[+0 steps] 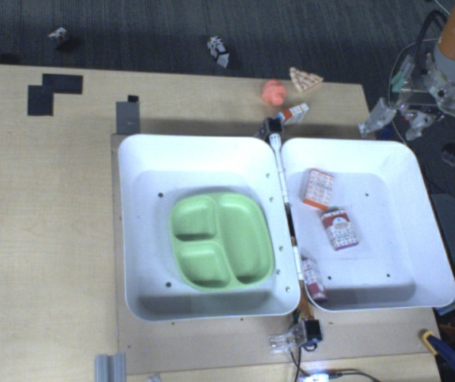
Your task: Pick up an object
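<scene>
The left shallow white plastic bin (136, 213) held a green three-compartment plastic tray (221, 240) at its centre. The right white bin (406, 213) held an orange-white carton (319, 188) at eleven o'clock, a red-white packet (340, 229) centrally, and a small bottle (313, 280) at seven o'clock. The fingers (394, 111) hung outside, their state untellable.

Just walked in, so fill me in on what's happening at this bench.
A grey arm's end effector hangs above the bench past the far right corner of the right bin, holding nothing. In that bin lie two small red-and-white packets and a small bottle against the near left wall. The left bin holds a green divided tray.
</scene>
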You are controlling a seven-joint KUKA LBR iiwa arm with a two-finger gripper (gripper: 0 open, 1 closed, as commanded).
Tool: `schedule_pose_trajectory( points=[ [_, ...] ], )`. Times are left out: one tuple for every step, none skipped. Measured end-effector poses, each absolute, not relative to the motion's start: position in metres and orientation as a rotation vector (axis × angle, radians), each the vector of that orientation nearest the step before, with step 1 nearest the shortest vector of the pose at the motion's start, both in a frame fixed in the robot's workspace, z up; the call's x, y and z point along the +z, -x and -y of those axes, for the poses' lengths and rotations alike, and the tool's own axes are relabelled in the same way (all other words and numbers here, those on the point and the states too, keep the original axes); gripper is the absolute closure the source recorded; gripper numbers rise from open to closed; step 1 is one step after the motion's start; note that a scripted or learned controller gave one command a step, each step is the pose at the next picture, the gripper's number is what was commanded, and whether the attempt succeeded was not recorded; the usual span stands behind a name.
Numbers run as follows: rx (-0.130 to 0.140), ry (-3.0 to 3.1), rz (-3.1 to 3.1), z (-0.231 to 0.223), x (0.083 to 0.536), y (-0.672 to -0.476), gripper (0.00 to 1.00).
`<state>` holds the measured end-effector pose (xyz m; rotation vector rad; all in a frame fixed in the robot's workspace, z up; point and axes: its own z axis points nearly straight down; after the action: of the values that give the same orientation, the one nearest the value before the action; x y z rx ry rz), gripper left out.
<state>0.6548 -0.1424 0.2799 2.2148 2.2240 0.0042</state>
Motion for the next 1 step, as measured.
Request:
schedule_pose_trajectory(
  points=[
    [-0.001, -2.221, -2.225, 0.1761, 0.108, -0.6677, 0.0]
  ],
)
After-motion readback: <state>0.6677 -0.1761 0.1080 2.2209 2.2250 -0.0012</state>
